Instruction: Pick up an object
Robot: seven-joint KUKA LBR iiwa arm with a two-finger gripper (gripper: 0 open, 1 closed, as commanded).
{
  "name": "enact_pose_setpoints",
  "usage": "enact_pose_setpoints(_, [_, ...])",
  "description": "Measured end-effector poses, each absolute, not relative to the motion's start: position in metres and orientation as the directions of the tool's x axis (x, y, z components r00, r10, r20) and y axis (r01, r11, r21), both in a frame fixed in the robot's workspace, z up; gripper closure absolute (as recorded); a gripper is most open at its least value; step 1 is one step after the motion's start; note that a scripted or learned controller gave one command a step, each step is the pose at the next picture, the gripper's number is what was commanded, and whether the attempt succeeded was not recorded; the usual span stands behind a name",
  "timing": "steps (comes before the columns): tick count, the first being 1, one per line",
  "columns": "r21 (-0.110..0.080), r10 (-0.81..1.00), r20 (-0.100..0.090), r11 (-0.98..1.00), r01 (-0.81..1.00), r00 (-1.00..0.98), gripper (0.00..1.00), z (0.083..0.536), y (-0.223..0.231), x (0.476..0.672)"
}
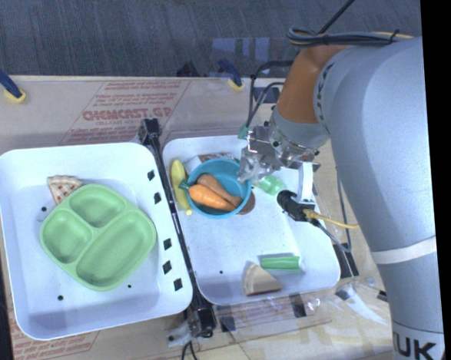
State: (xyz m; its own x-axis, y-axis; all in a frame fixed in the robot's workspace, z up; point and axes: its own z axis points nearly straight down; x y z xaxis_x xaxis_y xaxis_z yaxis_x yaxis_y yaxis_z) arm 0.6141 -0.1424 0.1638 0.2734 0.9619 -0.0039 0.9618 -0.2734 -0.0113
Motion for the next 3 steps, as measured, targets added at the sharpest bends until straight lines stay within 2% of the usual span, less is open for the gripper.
enact_pose_setpoints(1, [0.007,0.792,0.009,-0.61,0.792,0.61,1.0,0.101,-0.15,0.537])
enact_pose_setpoints(2, [-0.008,0.766,-0.007,-0.643,0.766,0.643,1.0,0.168,-0.095,0.577])
enact_pose_setpoints(3, [0.004,0.72,0.011,-0.694,0.72,0.694,1.0,0.099,-0.119,0.512])
